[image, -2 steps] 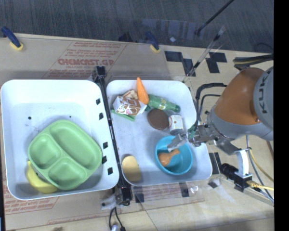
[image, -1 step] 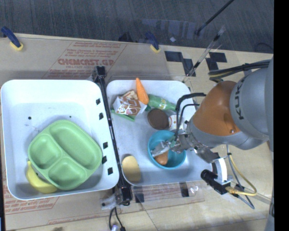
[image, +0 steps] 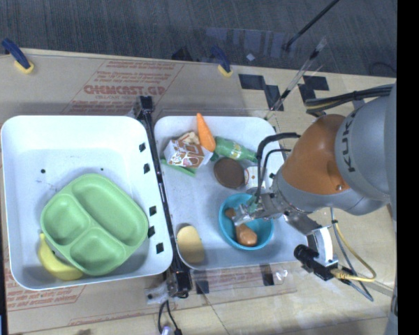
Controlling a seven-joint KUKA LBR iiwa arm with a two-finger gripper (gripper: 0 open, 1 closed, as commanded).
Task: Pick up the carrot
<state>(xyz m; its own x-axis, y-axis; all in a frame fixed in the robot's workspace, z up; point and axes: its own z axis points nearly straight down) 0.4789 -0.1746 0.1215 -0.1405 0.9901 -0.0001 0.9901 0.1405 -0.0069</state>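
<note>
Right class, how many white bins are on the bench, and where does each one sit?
2. The left bin holds a green divided plate; the right bin beside it holds the carrot and a blue bowl.

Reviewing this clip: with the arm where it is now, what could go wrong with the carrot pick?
1. The gripper hangs over the blue bowl, far from the carrot; it may grab the bowl's contents instead.
2. The carrot lies against the snack packet and green bag, near the bin's back wall, leaving little room for a grasp.
</note>
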